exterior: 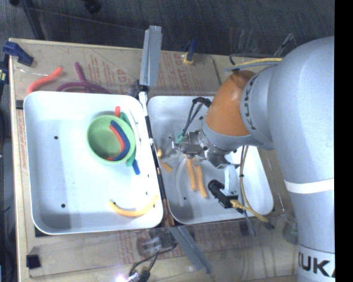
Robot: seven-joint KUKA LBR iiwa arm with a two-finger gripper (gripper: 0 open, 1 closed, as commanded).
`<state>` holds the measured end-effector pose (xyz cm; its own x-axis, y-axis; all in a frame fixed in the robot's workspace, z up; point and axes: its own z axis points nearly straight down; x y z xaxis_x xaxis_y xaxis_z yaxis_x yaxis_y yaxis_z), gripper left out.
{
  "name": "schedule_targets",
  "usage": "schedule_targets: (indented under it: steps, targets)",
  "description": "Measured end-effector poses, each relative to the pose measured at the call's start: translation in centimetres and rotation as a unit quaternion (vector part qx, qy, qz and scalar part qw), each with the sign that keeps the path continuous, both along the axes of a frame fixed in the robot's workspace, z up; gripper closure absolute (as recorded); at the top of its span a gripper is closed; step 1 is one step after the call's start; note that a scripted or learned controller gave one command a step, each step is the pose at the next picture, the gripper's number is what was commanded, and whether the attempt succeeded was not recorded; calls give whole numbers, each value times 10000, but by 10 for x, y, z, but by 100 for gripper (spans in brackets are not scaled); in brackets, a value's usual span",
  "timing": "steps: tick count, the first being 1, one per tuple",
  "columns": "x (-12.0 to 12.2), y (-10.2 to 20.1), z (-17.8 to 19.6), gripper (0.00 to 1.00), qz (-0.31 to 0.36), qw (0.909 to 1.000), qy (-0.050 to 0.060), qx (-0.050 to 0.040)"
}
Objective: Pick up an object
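My gripper point(175, 149) hangs low over the left part of the right bin point(256, 201), close to the wall between the two bins. Two orange sticks point(193, 175) lie on the bin floor just below and to the right of it. A small orange piece point(166, 166) lies by the bin's left wall, right under the gripper. The wrist and arm hide the middle of this bin. Nothing shows between the gripper's tips from this angle.
The left bin point(53, 175) holds a green bowl point(105, 141) with a red piece point(119, 138) and a blue piece point(127, 140) in it. A yellow curved piece point(132, 209) lies near its front edge. Red and purple tubes point(76, 87) lie on the bench behind it.
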<state>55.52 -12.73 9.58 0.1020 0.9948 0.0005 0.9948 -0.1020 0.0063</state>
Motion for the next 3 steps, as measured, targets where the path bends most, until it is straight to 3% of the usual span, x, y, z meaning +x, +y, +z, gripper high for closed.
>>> schedule_targets:
  steps: [1,2,3]
  targets:
    - [0,-2,10,100,18,10000,0,-22]
    - [0,-2,10,0,19,10000,-1,-23]
    - [1,-2,20,100,53,10000,11,-34]
